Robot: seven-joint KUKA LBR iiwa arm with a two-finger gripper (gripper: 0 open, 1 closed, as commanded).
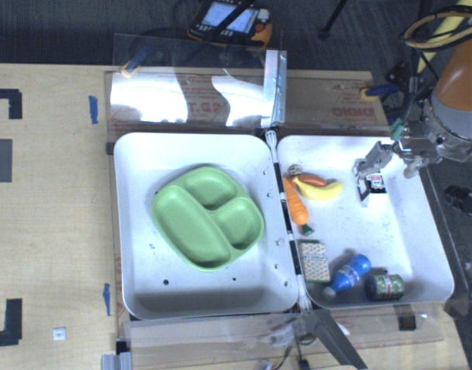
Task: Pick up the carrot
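Altogether one carrot [296, 204], one banana [321, 190], two bins, claw [369, 177] spread open, gripping nothing

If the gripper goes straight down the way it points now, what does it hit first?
Probably bare floor of the right white bin: the gripper hangs right of the yellow banana and orange carrot, though depth is unclear.

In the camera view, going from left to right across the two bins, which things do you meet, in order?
green divided plate → carrot → banana → blue bottle → gripper → green can
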